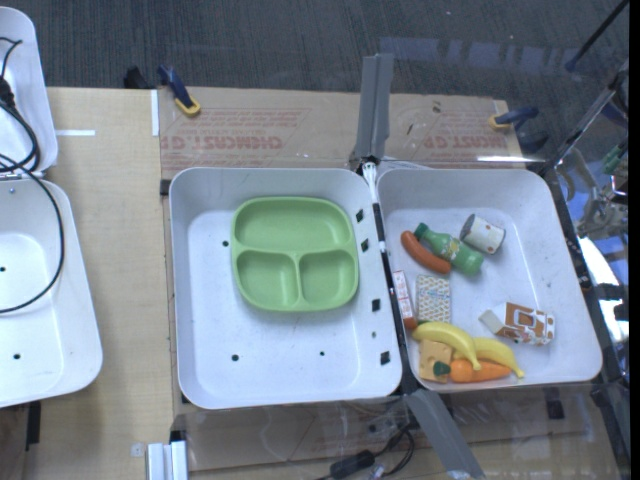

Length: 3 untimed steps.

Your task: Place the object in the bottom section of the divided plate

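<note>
A light green divided plate (295,253) lies in the left bin (200,368), toward its back half. It has one wide section at the far side and two smaller sections at the near side, and nothing lies in any of them. The right bin (560,268) holds several toy items: a banana (452,338), a carrot (472,371), a cheese wedge (433,356), a red sausage (426,253), a green bottle (452,249), a small can (483,234), a small orange carton (529,323) and a patterned packet (432,297).
A grey upright post (374,108) stands behind the seam between the two bins. Clamps hold a cardboard sheet (300,133) at the back. A white tub with a black cable (30,268) sits at the far left. Metal framing (600,208) stands at the right.
</note>
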### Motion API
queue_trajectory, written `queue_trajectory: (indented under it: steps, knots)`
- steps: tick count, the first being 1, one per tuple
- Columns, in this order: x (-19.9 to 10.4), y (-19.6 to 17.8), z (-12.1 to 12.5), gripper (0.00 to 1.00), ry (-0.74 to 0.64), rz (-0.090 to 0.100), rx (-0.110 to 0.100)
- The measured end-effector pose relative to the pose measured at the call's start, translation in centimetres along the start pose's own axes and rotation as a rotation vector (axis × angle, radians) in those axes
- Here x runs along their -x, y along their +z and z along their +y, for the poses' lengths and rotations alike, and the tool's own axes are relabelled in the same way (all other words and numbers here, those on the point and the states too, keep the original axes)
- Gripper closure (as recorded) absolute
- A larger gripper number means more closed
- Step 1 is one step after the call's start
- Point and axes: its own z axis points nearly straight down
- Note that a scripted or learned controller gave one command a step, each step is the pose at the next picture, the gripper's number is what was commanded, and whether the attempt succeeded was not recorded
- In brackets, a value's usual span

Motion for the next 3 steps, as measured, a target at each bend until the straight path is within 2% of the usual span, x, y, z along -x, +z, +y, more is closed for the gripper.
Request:
queue_trajectory:
  steps: [1, 2, 3]
  knots:
    - [0.0, 0.0, 0.0, 0.0, 0.0, 0.0, 0.0]
    - [0.0, -0.8, 0.1, 1.0, -0.001, -0.002, -0.001]
    - [0.7, 0.8, -5.5, 1.0, 0.004, 0.001, 0.0]
